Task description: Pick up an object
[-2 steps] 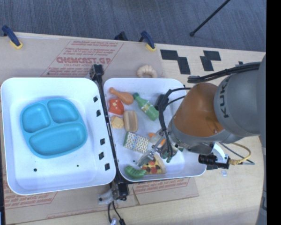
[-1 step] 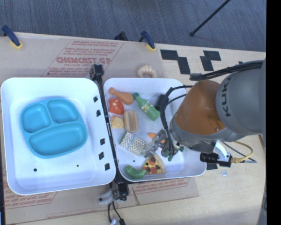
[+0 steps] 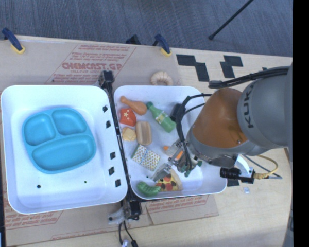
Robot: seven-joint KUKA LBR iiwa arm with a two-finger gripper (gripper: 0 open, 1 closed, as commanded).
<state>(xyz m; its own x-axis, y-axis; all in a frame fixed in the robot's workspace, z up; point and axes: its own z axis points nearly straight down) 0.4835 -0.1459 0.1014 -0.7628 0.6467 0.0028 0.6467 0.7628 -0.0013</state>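
The gripper [image 3: 171,170] hangs low in the right bin [image 3: 195,92], toward its 5 o'clock corner; whether it is apart or together I cannot tell. Just at its 6 o'clock lies a pizza slice [image 3: 170,181], touching or nearly so, with a green pepper [image 3: 147,189] at 8 o'clock. A patterned packet [image 3: 146,157] sits at 10 o'clock, a bread loaf [image 3: 143,133] beyond it, and a green bottle [image 3: 161,118] at 12 o'clock. The left bin [image 3: 10,138] holds a blue divided tray [image 3: 59,139].
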